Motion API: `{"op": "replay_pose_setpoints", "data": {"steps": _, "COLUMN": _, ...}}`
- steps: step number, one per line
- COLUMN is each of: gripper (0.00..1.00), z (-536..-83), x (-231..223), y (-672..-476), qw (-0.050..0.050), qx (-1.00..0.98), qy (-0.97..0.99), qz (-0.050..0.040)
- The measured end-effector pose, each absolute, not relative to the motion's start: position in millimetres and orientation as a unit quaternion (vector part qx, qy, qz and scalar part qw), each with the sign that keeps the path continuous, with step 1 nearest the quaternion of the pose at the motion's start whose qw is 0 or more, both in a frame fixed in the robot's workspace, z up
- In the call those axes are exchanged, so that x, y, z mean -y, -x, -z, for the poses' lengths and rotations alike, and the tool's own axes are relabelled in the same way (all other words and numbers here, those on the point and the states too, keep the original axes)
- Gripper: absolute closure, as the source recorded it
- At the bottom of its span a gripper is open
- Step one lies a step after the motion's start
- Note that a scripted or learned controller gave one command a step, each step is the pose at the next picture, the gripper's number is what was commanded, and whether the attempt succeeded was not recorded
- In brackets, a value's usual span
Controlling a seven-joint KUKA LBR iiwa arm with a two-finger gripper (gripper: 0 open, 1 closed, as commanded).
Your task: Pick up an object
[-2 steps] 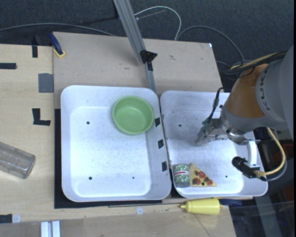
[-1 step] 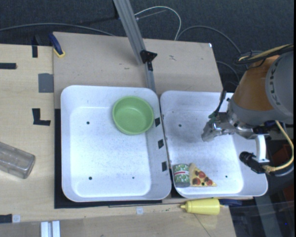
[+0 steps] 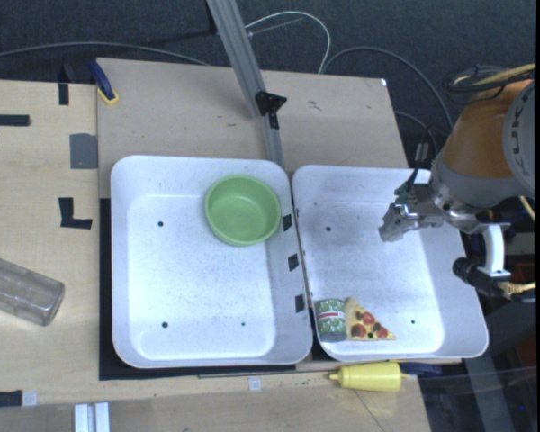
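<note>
A green bowl [image 3: 243, 210] sits at the back right of the left bin [image 3: 144, 268]. In the right bin [image 3: 432, 277], a toy pizza slice [image 3: 367, 324] and a small green packet [image 3: 330, 319] lie by the front left corner. My gripper [image 3: 398, 223] hovers over the back right part of the right bin, well behind the pizza slice. Nothing shows between its fingers.
A yellow bottle [image 3: 371, 377] lies on the bench just in front of the right bin. A clear plastic container [image 3: 18, 288] rests at the far left. A grey pole [image 3: 243, 57] slants above the bins' back edge. Cables run behind the bench.
</note>
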State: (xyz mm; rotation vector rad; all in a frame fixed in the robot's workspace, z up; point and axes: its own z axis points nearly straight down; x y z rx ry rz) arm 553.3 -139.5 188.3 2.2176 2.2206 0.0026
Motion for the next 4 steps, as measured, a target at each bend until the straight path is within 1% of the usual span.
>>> {"op": "replay_pose_setpoints", "data": {"steps": 1, "gripper": 1.0, "z": -241, "x": 139, "y": -554.4, "qw": 0.002, "qx": -0.708, "qy": -0.706, "qz": -0.0011}}
{"op": "replay_pose_setpoints", "data": {"steps": 2, "gripper": 1.0, "z": -228, "x": 90, "y": -562.2, "qw": -0.001, "qx": -0.709, "qy": -0.705, "qz": 0.0001}}
{"op": "replay_pose_setpoints", "data": {"steps": 3, "gripper": 1.0, "z": -226, "x": 28, "y": -577.4, "qw": -0.001, "qx": -0.71, "qy": -0.704, "qz": -0.0002}}
{"op": "replay_pose_setpoints", "data": {"steps": 4, "gripper": 1.0, "z": -220, "x": -23, "y": -591.4, "qw": -0.001, "qx": -0.71, "qy": -0.705, "qz": 0.0001}}
